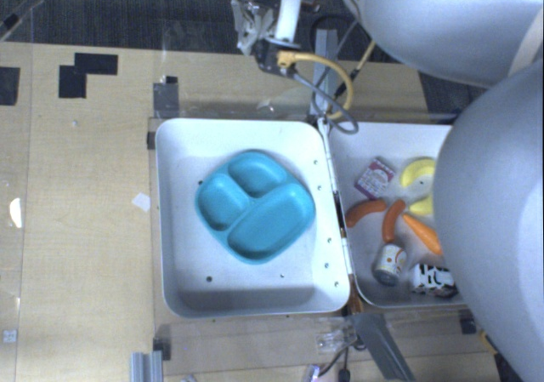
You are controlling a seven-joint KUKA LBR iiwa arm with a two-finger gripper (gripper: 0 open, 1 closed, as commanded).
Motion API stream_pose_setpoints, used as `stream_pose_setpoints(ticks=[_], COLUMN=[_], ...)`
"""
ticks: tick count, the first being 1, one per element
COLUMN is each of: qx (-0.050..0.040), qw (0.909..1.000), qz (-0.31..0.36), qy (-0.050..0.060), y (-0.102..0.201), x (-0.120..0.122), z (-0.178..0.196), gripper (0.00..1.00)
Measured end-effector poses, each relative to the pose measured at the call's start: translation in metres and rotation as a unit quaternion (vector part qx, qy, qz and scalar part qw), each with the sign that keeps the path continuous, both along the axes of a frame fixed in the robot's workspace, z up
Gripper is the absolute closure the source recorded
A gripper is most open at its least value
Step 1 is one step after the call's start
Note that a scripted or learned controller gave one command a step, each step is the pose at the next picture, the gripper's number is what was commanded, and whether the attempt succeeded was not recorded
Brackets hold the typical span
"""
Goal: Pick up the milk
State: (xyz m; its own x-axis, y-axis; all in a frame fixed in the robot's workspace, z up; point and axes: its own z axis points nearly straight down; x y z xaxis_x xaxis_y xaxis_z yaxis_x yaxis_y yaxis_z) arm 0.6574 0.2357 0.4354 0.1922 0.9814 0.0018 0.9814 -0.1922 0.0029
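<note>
- End effector (255, 27) hangs above the desk (76, 202), behind the left bin (170, 227); its grip state cannot be told
- Milk (435, 280), cow-patterned, lies in the right bin (365, 138), near front edge

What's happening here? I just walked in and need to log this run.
A grey arm reaches in from the right, its gripper raised above the far edge of the bins. The milk carton, black-and-white patterned, lies in the right bin among a can and other toy food. The left bin holds a blue divided plate.
</note>
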Motion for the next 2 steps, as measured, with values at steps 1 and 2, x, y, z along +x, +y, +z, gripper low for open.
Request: stream_pose_setpoints(ticks=[1,2], qx=[0.0002,-0.0009], qw=[0.9981,0.9568], qz=[0.061,0.291], qy=[-0.001,-0.002], y=[-0.001,-0.001], x=[-0.05,-0.011], z=[0.001,0.001], gripper=[1.0,1.0])
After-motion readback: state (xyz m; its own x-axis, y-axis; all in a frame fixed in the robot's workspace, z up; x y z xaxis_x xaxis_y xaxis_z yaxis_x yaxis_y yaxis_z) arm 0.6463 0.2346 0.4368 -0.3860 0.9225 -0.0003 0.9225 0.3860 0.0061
